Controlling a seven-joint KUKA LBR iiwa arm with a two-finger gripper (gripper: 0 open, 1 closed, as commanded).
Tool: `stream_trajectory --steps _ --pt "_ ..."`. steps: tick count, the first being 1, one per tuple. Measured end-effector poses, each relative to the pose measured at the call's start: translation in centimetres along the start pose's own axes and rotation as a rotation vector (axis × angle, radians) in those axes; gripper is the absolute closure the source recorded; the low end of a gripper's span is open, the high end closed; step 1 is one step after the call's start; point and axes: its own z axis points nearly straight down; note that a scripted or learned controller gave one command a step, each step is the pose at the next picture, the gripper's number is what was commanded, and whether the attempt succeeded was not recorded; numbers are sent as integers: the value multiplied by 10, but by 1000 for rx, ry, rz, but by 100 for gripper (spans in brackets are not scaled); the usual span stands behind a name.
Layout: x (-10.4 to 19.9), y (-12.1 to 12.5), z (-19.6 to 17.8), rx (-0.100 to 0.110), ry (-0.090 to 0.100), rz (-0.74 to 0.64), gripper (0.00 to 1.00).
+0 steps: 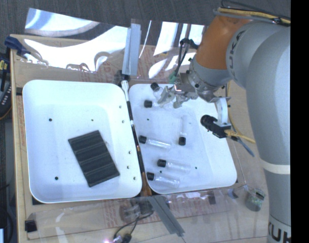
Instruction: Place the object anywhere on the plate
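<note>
Several small clear vials [155, 143] with black caps, strewn over the right bin [221, 162], any one of them perhaps the object to move; none on the plate [93, 157] yet. Gripper [172, 97] poised over the far part of that same bin, its opening too blurred to tell, likewise whether anything is in its hold. Closest to it: a black-capped piece [147, 104] just to its left, and a vial [182, 133] a little nearer than the gripper, long axis running roughly far to near, cap at the near end. Others further toward the near edge, lying more left to right. Plate dark, ribbed, oblong, flat in the left bin [38, 186], turned at a slant, well apart from the gripper: to its left and nearer. Hence, judging from this layout, a short drop for the pick, then a long carry leftward and toward the near side, over the ridge between the bins.
</note>
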Motion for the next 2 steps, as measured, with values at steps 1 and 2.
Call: stream_trajectory --steps 1,2 --pt "95 -69 21 3 -2 91 100" --pt "180 -143 21 3 -3 4 100"
